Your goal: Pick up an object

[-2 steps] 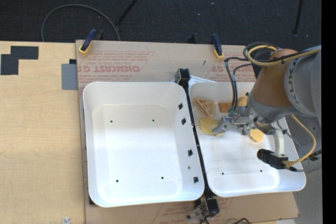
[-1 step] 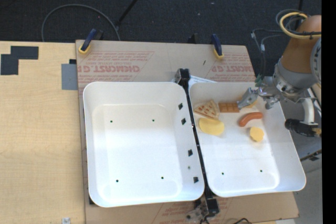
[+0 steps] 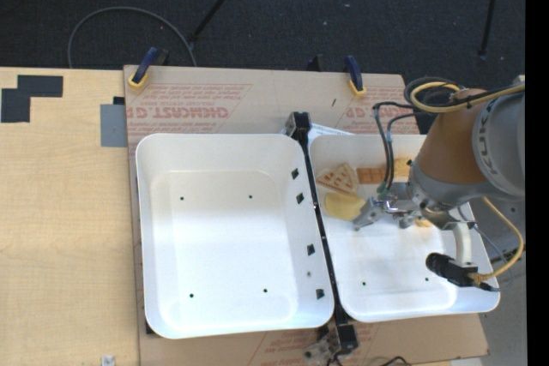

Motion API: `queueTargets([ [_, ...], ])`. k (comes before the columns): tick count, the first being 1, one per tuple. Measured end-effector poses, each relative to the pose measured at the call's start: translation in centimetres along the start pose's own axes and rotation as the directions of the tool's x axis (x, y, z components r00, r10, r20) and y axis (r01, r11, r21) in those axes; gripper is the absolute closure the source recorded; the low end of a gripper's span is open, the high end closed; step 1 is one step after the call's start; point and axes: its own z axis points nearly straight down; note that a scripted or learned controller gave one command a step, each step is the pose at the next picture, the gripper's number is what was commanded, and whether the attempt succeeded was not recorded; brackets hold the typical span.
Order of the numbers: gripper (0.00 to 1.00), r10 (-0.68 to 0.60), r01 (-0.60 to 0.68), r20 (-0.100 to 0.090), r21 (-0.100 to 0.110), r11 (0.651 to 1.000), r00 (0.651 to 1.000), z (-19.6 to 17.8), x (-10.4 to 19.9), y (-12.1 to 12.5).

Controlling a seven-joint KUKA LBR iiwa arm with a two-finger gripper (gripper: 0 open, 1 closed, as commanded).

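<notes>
White plastic forms both shallow bins on the counter (image 3: 69,227); the left bin (image 3: 223,236) and the right bin (image 3: 395,287) sit touching along a black divider. In the right bin's far part lie a tan wedge-shaped object (image 3: 338,178), a pale yellow lump (image 3: 341,206) just beside it, and a small orange-brown block (image 3: 371,176) near the far wall. The arm (image 3: 467,154) reaches in from the right, with the claw (image 3: 386,208) low, just beside the yellow lump; whether it is apart or together cannot be told, and nothing is seen clamped in it. Judged by appearance, the pieces are light, possibly soft foam or toy food. The lump's narrow sides seem the best hold.
</notes>
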Motion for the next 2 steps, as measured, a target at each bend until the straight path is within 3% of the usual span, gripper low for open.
queueTargets([
  [1, 0.0, -0.003, 0.003, 0.001, -0.008, 1.0, 1.0, -0.1, 5.2, 4.9],
  [2, 1.0, 0.002, -0.002, 0.002, -0.008, 1.0, 1.0, -1.2, 4.9, 4.8],
])
